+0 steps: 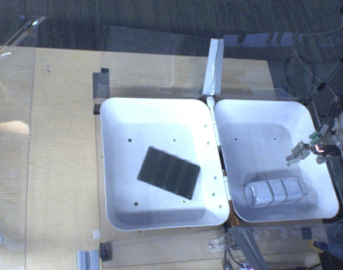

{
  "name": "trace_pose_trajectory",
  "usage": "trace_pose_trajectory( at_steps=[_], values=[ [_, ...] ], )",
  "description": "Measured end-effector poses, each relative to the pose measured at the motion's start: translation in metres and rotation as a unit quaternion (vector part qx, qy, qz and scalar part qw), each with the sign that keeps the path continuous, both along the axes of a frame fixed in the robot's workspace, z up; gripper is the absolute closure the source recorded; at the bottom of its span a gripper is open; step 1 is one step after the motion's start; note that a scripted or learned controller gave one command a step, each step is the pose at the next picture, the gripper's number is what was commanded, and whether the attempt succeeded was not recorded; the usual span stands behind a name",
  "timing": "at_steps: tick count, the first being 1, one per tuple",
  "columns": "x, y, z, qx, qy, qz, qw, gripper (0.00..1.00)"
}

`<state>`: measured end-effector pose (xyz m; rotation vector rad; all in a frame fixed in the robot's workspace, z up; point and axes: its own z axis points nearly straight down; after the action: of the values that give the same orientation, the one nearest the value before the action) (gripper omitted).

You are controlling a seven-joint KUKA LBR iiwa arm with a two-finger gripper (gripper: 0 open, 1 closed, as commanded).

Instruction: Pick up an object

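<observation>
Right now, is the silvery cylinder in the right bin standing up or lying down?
Lying down. The silvery cylinder rests on its side on the floor of the right bin, long axis running left to right, near the front wall.

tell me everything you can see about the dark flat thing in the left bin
The dark rectangular pad is a flat, charcoal-black slab with faint parallel ridges across its top, matte like rubber or foam. It lies flat on the floor of the left bin, turned at a slant to the walls, near the middle and slightly toward the near side. Nothing else touches it; the gripper is over the right bin.
</observation>
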<state>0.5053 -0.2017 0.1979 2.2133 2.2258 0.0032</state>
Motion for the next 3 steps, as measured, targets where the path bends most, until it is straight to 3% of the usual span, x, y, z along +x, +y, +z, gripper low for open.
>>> trace_pose_trajectory(
  at_steps=[1, 2, 3],
  values=[
    [-0.014, 0.033, -0.109, -0.0018, -0.005, 0.1, 0.9949, 0.0],
    [0.087, 0.07, -0.109, -0.0005, -0.005, 0.091, 0.9958, 0.0],
    [0.051, 0.092, -0.081, 0.0005, 0.0, 0.008, 1.0, 0.0]
  ],
)
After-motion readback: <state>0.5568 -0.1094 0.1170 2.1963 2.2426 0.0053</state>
